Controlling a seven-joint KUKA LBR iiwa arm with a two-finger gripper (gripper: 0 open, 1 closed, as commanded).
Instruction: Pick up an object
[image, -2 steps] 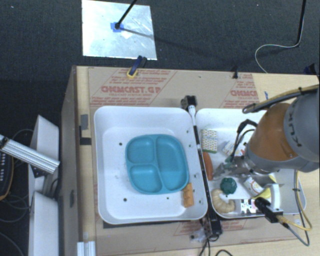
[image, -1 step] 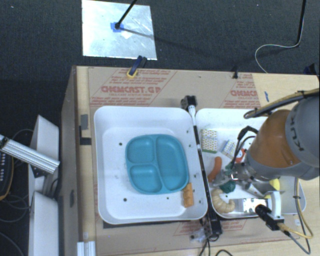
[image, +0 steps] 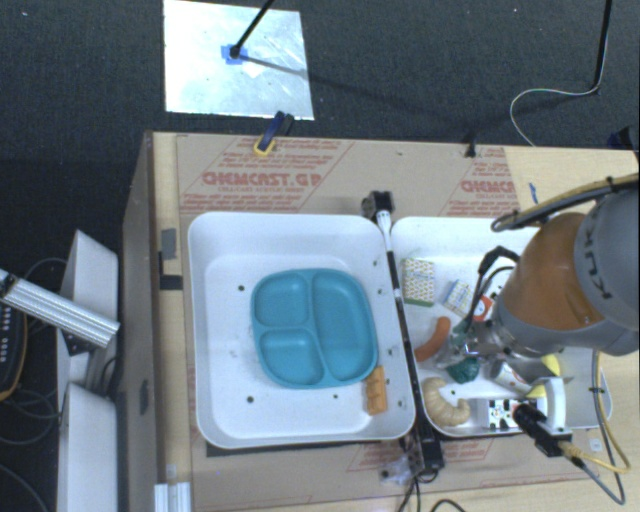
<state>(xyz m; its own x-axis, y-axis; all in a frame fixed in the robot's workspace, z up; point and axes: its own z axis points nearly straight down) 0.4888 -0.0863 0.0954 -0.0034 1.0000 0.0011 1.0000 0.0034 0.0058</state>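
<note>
Hand (image: 468, 352) position is low in the right bin (image: 440, 232), directly over a small green object (image: 463, 370), with an orange sausage-shaped piece (image: 433, 340) just to its left; finger opening and grasp cannot be determined.

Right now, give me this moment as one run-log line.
arm: over right bin | hand: low among clutter, grip unclear | left bin: blue tray, bread piece | pick: unconfirmed

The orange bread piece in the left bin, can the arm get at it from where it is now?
Probably yes. The bread piece lies in the open beside the blue tray, nothing over it, next to the bins' shared wall; the arm hangs over the right bin.
</note>
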